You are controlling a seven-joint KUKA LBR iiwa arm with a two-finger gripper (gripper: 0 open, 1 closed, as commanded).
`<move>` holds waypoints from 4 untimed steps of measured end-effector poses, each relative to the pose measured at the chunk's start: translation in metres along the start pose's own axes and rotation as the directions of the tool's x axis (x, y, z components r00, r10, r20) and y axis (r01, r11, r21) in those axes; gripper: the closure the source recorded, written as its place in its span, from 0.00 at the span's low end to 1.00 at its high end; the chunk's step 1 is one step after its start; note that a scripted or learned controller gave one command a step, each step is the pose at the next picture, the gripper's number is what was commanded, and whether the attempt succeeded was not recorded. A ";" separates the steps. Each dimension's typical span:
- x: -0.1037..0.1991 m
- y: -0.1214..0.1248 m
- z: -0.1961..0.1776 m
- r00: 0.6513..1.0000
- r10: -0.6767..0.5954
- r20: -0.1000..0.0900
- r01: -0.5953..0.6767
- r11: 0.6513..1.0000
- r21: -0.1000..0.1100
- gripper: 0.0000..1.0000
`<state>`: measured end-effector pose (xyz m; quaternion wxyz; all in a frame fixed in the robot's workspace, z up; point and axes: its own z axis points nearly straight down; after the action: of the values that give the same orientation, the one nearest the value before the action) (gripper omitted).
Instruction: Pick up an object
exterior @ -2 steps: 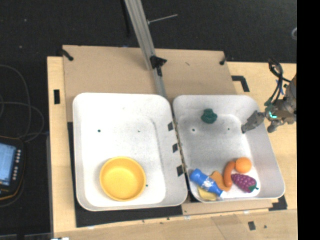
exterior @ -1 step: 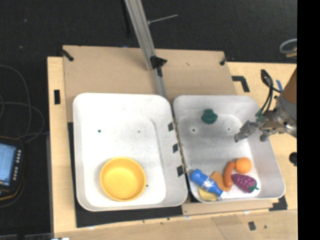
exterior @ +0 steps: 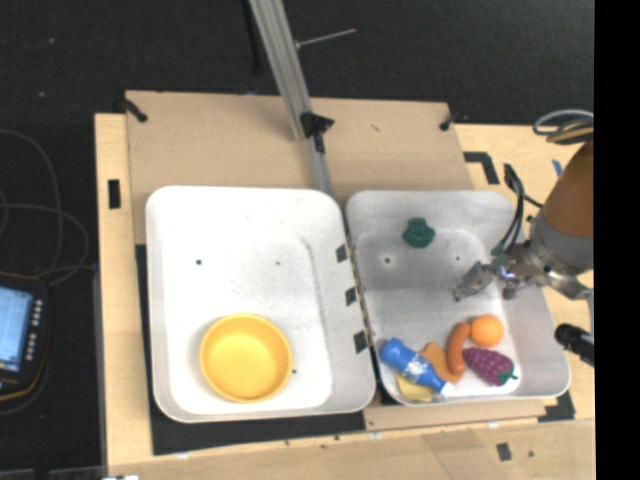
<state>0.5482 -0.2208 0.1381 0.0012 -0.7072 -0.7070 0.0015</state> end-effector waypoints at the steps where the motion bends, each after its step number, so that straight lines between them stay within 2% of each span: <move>1: -0.001 0.000 0.039 1.000 0.000 0.002 0.000 1.000 -0.003 0.00; 2: -0.002 0.001 0.026 1.000 0.004 0.002 -0.004 1.000 -0.008 1.00; 3: -0.001 -0.005 -0.022 1.000 0.004 0.002 -0.004 1.000 -0.010 1.00; 4: 0.002 -0.002 -0.086 1.000 -0.003 0.003 0.003 1.000 -0.013 1.00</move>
<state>0.5464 -0.2189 0.2239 -0.0046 -0.7060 -0.7082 -0.0020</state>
